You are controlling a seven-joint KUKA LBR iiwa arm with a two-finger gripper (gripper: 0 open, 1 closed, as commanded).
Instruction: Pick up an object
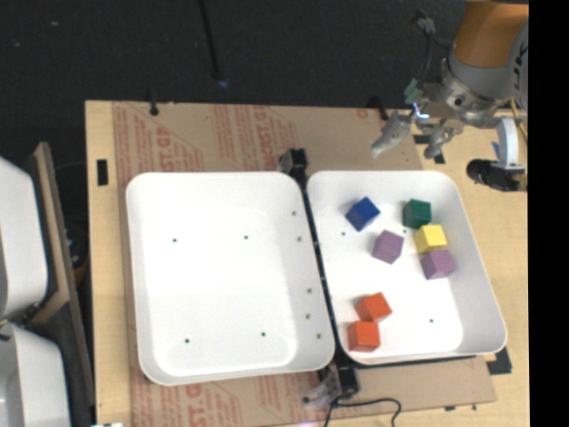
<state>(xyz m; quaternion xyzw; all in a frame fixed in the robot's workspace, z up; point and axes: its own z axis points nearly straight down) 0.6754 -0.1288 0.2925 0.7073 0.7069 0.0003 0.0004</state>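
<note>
Seven small blocks lie in the right bin (462, 336), none of them with a clear long axis, since each reads as a near-cube. The blue block (362, 213) sits turned so a corner points toward the bin's near side; the green block (416, 212) stands just beside the yellow block (431, 237), which touches a purple block (436, 263) below it. A second purple block (388, 246) lies alone near the middle, also turned a little. Two orange blocks (369, 320) sit touching near the front edge (the upper one rotated, the lower one square to the rim). The left bin (142, 327) shows bare white floor. The hand (416, 136) hovers above the tabletop (204, 140) just beyond the right bin's far rim, its fingers spread apart with nothing between them. The arm's upper part is cut off by the frame's top.
</note>
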